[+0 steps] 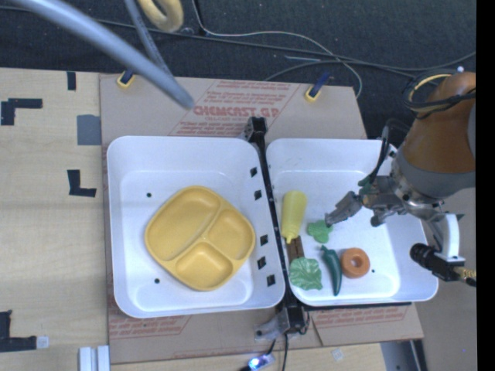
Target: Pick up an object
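Note:
The right bin holds several toy foods. A yellow corn-like piece lies by the divider, with a brown stick below it. A small green piece sits mid-bin. Nearer the front are a dark green pepper, an orange ring and a pale green leafy piece. My gripper hangs over the middle right of this bin. Its fingers are spread, and the left fingertip is just above and right of the small green piece. Nothing sits between the fingers.
The left bin holds a yellow divided plate. A black divider runs between the bins. Cables cross the dark floor at the back, and a grey hose slants over the top left. Cardboard lies under both bins.

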You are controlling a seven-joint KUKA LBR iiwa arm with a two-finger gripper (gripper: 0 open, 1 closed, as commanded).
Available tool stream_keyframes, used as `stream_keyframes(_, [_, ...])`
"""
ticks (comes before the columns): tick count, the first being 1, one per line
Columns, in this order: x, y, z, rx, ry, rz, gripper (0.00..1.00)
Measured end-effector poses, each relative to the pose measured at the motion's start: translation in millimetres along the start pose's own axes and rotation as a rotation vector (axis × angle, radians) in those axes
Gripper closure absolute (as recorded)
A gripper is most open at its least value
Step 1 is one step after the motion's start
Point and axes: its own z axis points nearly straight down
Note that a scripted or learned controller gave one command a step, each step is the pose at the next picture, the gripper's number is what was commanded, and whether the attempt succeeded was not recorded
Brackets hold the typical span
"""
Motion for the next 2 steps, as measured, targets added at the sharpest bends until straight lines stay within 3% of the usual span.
stream_keyframes(1, [0,3,-6,-0.012,-0.002,-0.004,0.0])
stream_keyframes(2, [-2,9,55,-0.007,-0.002,-0.002,0.0])
